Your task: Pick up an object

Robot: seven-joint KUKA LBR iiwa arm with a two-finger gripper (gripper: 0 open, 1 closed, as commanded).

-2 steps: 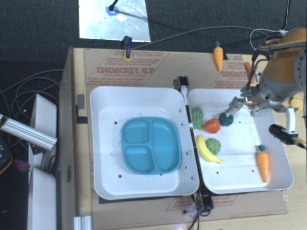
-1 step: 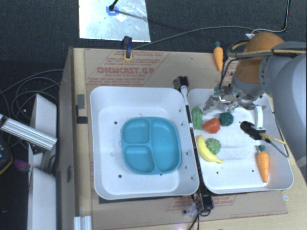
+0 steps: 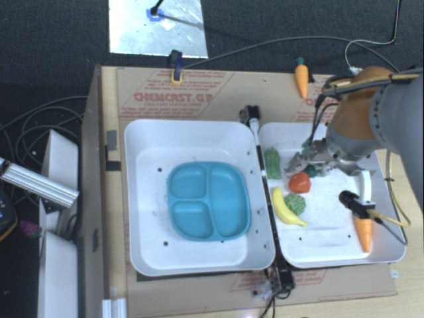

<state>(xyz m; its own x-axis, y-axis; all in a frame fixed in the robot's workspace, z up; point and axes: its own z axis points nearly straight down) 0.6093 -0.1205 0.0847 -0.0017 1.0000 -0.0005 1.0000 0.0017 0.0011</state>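
Jaws (image 3: 301, 166) sit at 12 o'clock above the tomato (image 3: 299, 183); grip state cannot be told. Descend centred, clear of the banana (image 3: 287, 208).

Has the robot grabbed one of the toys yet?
Not yet, as far as I can see. The gripper is low in the right white bin, just above the small red tomato toy, which lies on the bin floor. The yellow banana toy and orange carrot toy lie untouched. Gripping and lifting remain.
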